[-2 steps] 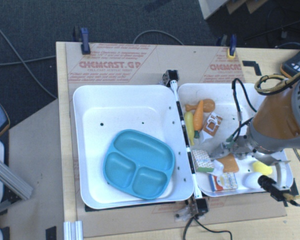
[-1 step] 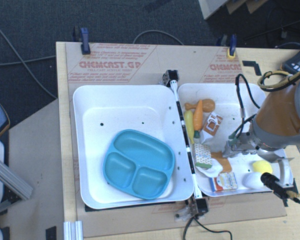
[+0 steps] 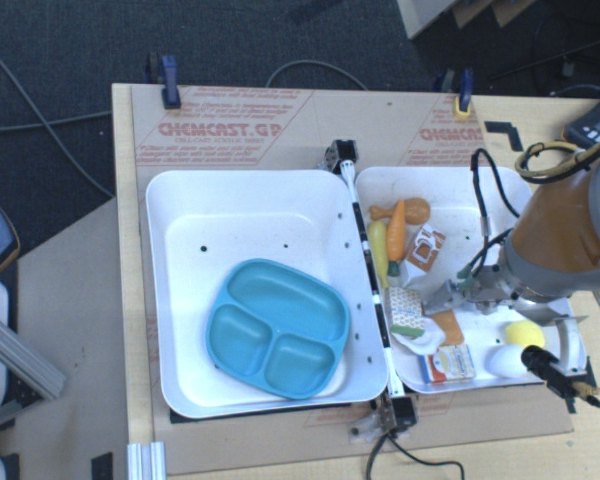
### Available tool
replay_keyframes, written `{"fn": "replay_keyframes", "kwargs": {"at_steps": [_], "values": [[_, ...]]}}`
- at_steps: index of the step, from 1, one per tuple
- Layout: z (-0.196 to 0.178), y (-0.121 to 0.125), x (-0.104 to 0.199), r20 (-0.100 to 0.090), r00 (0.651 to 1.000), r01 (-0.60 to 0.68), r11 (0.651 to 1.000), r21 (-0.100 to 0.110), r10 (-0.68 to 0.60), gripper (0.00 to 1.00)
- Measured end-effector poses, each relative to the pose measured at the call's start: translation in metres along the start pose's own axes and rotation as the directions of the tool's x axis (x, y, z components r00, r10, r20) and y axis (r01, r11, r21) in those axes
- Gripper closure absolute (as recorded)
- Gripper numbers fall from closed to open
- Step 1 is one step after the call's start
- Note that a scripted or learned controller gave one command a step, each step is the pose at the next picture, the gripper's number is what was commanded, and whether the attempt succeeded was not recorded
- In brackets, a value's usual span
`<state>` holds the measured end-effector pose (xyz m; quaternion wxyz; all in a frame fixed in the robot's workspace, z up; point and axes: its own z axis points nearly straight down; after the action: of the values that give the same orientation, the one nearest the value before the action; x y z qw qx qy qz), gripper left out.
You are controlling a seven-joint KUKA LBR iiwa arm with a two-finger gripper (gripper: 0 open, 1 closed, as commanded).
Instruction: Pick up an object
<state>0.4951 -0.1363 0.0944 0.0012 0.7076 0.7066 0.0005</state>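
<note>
Blue divided plate (image 3: 278, 328), two bins (image 3: 180, 208)

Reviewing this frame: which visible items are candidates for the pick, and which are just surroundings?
Candidates, all in the right white bin:
orange carrot-shaped toy
yellow banana-shaped toy
small red-and-white carton
yellow lemon-like ball
white egg-shaped object
flat printed packet

Surroundings:
blue plastic divided tray in the left white bin
blue clamps
loose cables
</note>
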Motion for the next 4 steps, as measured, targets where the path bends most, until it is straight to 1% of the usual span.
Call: {"fn": "replay_keyframes", "kwargs": {"at_steps": [1,2,3,4], "values": [[-0.010,0.000,0.000,0.002,1.000,-0.001,1.000,-0.003,0.001,1.00],[-0.010,0.000,0.000,0.001,1.000,-0.001,1.000,-0.001,0.001,0.00],[0.008,-0.014,0.022,0.003,1.000,-0.002,1.000,-0.005,0.002,0.00],[-0.003,-0.013,0.022,0.003,1.000,-0.001,1.000,-0.007,0.001,1.00]]}}
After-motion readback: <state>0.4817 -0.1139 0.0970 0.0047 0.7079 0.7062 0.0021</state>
